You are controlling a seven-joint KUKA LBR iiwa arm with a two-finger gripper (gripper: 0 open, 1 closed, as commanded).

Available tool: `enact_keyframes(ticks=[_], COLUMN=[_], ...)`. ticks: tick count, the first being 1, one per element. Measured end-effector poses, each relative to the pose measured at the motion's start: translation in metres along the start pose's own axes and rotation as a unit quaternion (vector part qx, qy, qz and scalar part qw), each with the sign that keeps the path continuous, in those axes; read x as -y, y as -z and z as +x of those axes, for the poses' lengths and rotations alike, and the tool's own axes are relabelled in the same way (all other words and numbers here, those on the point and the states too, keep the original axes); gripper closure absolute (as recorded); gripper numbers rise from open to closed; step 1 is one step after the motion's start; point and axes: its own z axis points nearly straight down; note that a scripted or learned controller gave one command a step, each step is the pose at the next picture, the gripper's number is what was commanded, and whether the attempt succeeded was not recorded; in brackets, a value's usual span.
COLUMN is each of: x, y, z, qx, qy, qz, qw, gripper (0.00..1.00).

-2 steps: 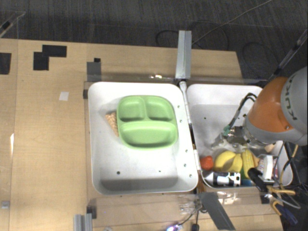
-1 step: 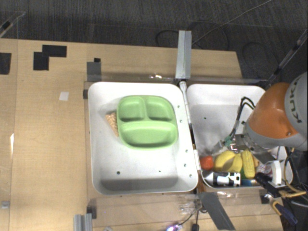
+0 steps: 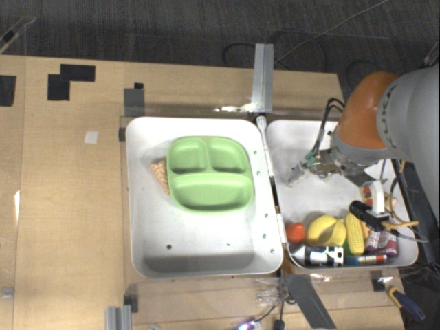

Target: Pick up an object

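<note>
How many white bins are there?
2. The left bin holds a green tray. The right bin sits beside it, with toy food piled in its near corner.

Bench [image 3: 62, 205]: matt, pale wood-grain surface. Bins [image 3: 199, 253]: smooth white plastic with a soft sheen. Tray [image 3: 208, 172]: smooth green plastic, slightly glossy. Post [image 3: 262, 74]: brushed grey metal. Arm [image 3: 412, 115]: smooth grey casing with a glossy orange band. Floor [image 3: 172, 12]: dark, rough carpet.
</note>
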Motion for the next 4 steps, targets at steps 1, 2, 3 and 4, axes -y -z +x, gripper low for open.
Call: enact_keyframes(ticks=[1,2,3,4], x=[0.000,-0.032,0.015,0.052], y=[0.000,-0.002,0.058,0.010], z=[0.000,-0.002,-0.031,-0.068], qx=[0.000,0.000,-0.001,0.000], qy=[0.000,-0.008,-0.046,-0.115], qz=[0.000,0.003,0.008,0.010], qw=[1.0000,1.0000,0.9989,0.9933], gripper=[0.00,0.00,0.00,0.00])
